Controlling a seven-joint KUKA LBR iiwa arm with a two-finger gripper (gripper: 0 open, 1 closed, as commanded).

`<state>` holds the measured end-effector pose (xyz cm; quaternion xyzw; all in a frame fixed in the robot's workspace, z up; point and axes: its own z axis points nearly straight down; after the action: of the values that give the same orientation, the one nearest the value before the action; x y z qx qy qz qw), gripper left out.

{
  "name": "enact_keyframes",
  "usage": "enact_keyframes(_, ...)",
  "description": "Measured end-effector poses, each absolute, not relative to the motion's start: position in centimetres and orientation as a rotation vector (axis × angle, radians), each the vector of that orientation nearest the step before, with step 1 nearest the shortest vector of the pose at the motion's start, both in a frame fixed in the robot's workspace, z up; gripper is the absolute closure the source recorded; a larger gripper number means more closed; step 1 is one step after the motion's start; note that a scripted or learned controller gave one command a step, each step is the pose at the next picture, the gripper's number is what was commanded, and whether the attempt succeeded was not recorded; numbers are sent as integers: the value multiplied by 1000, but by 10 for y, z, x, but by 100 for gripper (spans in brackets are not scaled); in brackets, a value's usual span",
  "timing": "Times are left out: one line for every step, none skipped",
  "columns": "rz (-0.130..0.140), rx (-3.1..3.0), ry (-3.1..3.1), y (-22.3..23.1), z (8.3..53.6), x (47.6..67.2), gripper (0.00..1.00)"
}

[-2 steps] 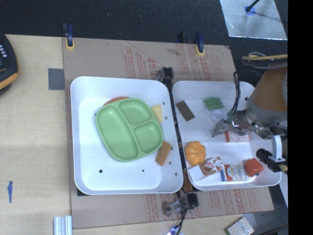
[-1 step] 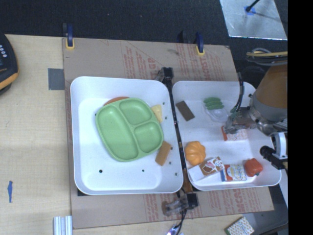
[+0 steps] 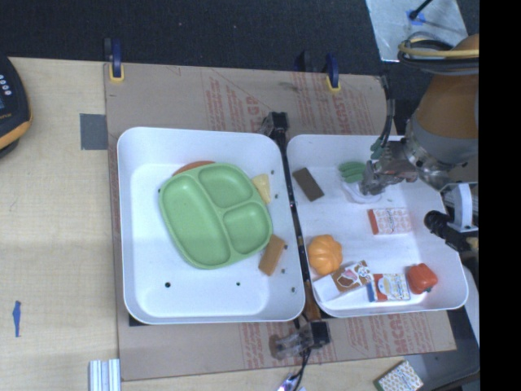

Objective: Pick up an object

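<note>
My gripper (image 3: 372, 181) hangs low over the back of the right bin (image 3: 456, 300), reaching in from the right. A small green object (image 3: 352, 169) lies just left of it, close to or touching the tip. A pale, clear-looking item (image 3: 356, 192) sits right below the tip. Elsewhere in this bin are a dark brown block (image 3: 308, 183), an orange pumpkin-like toy (image 3: 325, 254), a red-and-white packet (image 3: 390, 220), a small printed carton (image 3: 352, 277), a flat red-and-blue packet (image 3: 388, 287) and a red toy (image 3: 422, 278).
The left bin (image 3: 138, 283) holds a green divided plate (image 3: 215, 213) lying over an orange item (image 3: 192, 167), with a yellow piece (image 3: 260, 187) and a tan block (image 3: 272, 256) beside it. A black divider clamp (image 3: 278, 124) sits between the bins.
</note>
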<state>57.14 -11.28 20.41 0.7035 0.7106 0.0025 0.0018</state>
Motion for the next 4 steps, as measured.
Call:
enact_keyframes(-3,2218,2228,-116,198,569,0)
enact_keyframes(-2,2219,2222,-169,191,572,0)
enact_keyframes(-3,2212,2221,-189,89,575,0)
enact_keyframes(1,2207,2219,-190,108,577,100)
